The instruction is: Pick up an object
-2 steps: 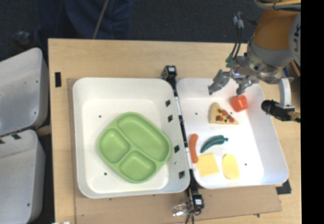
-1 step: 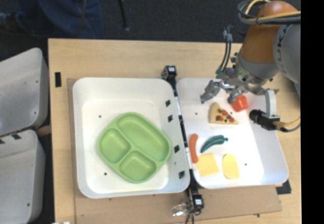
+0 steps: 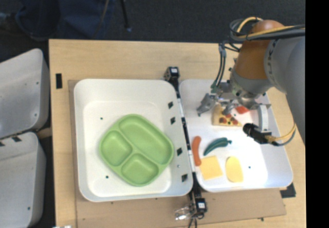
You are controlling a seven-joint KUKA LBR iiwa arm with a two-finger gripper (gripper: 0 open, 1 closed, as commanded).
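My gripper (image 3: 226, 107) hangs low over the back of the right bin (image 3: 277, 170), right above a tan pizza-like slice with red spots (image 3: 227, 118), and it hides the slice's top edge. Whether it touches the slice I cannot tell. Nearer the front of that bin lie a dark green pepper (image 3: 217, 144), an orange sausage (image 3: 196, 150) along the left wall, a yellow cheese square (image 3: 211, 167) and a pale yellow oval piece (image 3: 234, 169).
The left bin (image 3: 87, 180) holds a green divided plate (image 3: 136, 148). A black divider with clips (image 3: 181, 124) runs between the bins. The arm's orange band (image 3: 254, 57) and cables (image 3: 267, 137) hang over the right bin's back right corner.
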